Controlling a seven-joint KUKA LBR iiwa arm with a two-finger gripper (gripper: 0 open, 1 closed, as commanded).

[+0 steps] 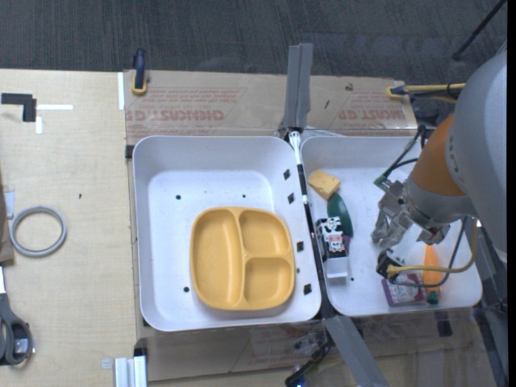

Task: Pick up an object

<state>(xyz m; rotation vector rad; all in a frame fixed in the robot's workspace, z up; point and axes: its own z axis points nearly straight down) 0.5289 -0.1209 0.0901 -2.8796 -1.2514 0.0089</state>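
The left bin (153, 216) holds a yellow tray (242, 258) with 3 compartments. In the right bin (355, 147), a yellow wedge (323, 185) lies at the left wall, with a green bottle (339, 214) and a small carton (332, 239) below it. The gripper (389, 234) hangs right of these. Whether it is open or closed, I cannot tell. Nearest it, toward the front, lie a purple packet (403, 290) and a carrot (432, 264), long axis front to back.

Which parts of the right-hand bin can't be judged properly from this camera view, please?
- Gripper: finger state unreadable, too small and cluttered.
- Purple packet: partly covered by a yellow cable.
- Orange object: partly hidden by the arm.
- Small printed item: label too small to read.
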